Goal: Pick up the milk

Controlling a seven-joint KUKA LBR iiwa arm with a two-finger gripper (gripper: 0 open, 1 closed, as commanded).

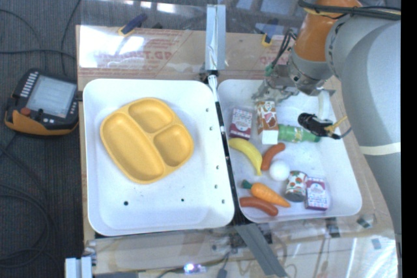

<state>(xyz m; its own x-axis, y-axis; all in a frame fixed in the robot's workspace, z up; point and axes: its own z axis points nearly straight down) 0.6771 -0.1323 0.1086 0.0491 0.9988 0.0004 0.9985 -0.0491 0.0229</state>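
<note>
In the right bin [339, 166], a small orange and white carton [266, 119], probably the milk, lies near the back wall. My gripper [273, 92] hangs just behind the carton's far end, close above it. The wrist hides the point where gripper and carton meet. A red and white carton [241, 122] lies to its left, and another [317, 193] sits at the front right.
The right bin also holds a green bottle [297, 134], a banana [247, 154], a white egg [279, 170], a carrot [268, 193], two sausages [258, 206], and a small can [295, 185]. A yellow divided plate [146, 138] lies in the left bin [104, 205].
</note>
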